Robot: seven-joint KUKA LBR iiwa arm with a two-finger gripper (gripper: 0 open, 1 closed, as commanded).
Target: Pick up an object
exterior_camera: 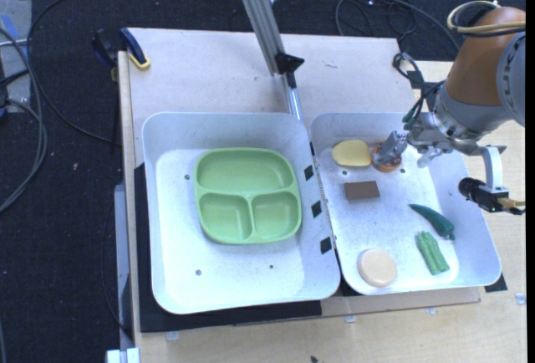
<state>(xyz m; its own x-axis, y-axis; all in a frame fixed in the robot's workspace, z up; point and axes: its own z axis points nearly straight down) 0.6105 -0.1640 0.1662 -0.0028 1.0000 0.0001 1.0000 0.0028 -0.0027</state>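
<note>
Hovering claw [399, 145] half hiding a small orange-brown item [386, 159], grip state unclear, arm [493, 60] cut off right

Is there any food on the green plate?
No. The green plate sits bare in the left bin; the food lies in the right bin.

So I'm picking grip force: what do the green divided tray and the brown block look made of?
The green divided tray looks like moulded plastic: uniform pale green, smooth rounded compartment rims, soft sheen. The brown block is matte and flat-sided, perhaps wood or a plastic toy; the view is too coarse to tell which.
</note>
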